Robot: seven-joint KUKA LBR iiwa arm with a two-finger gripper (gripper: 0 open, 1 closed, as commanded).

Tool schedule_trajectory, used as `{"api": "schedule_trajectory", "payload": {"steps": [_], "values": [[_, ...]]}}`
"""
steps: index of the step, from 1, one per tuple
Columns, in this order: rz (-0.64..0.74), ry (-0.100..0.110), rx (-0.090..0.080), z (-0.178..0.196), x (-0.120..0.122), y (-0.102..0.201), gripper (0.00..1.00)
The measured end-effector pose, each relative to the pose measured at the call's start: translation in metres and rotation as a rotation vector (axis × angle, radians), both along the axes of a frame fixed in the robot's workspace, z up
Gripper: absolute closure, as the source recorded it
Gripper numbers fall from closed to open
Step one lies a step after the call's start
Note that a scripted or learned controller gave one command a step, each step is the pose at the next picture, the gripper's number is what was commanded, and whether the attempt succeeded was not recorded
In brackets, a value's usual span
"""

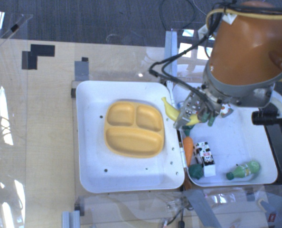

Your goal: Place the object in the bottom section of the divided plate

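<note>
A yellow divided plate lies in the middle of the left white bin, its one long section on the near side and two smaller sections behind it. My gripper hangs over the seam between the two bins, just right of the plate's far right corner. It is shut on a yellow banana. The banana's stem end sticks out to the left over the left bin's edge, and its other end is hidden under the fingers.
The right bin holds an orange carrot, a black-and-white carton, a dark green item and a green bottle along its near side. The arm's orange-banded body covers that bin's far part.
</note>
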State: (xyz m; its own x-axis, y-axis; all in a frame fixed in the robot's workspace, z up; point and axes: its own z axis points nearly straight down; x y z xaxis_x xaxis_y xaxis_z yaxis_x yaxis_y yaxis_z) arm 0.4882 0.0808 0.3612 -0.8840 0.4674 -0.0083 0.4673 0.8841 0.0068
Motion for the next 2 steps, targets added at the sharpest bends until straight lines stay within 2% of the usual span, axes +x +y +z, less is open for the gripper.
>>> {"api": "schedule_trajectory", "payload": {"steps": [1,2], "values": [[0.205,0.005,-0.002,-0.103,0.000,0.027,1.00],[0.010,0.001,-0.001,0.023,0.000,-0.043,1.00]]}}
